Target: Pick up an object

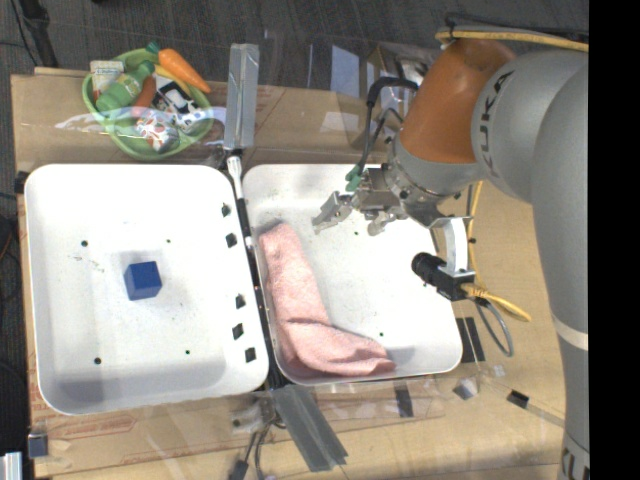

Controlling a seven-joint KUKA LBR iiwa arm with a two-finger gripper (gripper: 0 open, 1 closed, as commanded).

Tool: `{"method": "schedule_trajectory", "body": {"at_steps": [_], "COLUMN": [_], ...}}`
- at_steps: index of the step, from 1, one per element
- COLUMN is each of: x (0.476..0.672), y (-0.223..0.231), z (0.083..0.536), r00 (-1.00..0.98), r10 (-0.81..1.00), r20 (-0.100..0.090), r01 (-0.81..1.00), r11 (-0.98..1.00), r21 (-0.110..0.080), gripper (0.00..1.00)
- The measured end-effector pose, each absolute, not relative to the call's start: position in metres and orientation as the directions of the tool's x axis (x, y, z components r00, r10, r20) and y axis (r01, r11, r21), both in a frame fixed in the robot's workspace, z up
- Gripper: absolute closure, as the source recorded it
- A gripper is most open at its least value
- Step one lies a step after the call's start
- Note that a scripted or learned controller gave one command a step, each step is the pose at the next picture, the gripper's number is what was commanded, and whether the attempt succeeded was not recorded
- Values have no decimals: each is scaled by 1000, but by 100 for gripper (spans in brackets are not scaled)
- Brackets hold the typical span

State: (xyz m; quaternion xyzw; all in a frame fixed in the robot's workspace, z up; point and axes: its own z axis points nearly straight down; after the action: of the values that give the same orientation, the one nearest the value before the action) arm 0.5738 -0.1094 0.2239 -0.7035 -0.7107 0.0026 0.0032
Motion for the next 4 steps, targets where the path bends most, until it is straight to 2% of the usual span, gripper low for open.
{"method": "schedule_trajectory", "body": {"at_steps": [1,2,3,4], "x": [589,656,629,611], "y": [-100,-132,-103,-129], "z": [106,90,89,144], "r00": [4,56,-133,-85], "r10": [1000,998,991,996], "r20": [0,0,2,0], "r01": [1000,998,991,996], "r11": [-4,-56,133,85], "r21": [-10,-6,-7,-4], "gripper": [0,0,0,0]}}
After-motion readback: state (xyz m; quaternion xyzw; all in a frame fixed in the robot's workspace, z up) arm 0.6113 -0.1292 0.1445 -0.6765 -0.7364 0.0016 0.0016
